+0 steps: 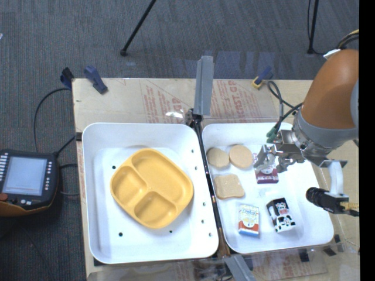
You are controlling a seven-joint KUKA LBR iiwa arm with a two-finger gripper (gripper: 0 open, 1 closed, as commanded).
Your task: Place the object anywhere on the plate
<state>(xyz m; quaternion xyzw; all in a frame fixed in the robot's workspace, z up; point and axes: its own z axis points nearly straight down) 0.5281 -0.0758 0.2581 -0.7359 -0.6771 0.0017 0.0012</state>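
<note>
I see the arm (331, 98) reaching in from the right over the right bin (316, 230). The pincer (266, 161) sits low in the upper middle of that bin, right over a small dark red and white item (268, 177). From this angle I cannot tell if the fingers are spread or closed, or if they have anything between them. The item lies on the bin floor at or just under the fingertips; contact is unclear.

Right bin contents as I read them:
- two round tan cookies (229, 157) side by side, upper left of the bin, just left of the pincer
- a slice of toast (228, 186) right below the cookies, flat
- a small orange and white carton (249, 219) near the front, lying flat
- a black and white carton (281, 215) just right of it, tilted, near but not touching

The yellow plate (152, 187) is in the left bin (96, 151), three compartments, sitting at a slant roughly in the middle. I see nothing on it. It is well apart from the pincer, with the bin divider between them.

The surface (135, 98) under the bins is brown board with red print. Blue clamps (95, 78) sit on its back edge, and a grey post (204, 86) stands between the bins at the back. A teach pendant (26, 180) lies on the floor to the left, with its cable (44, 107) looping up toward the surface. A tripod leg (140, 19) crosses the carpet at the back.
</note>
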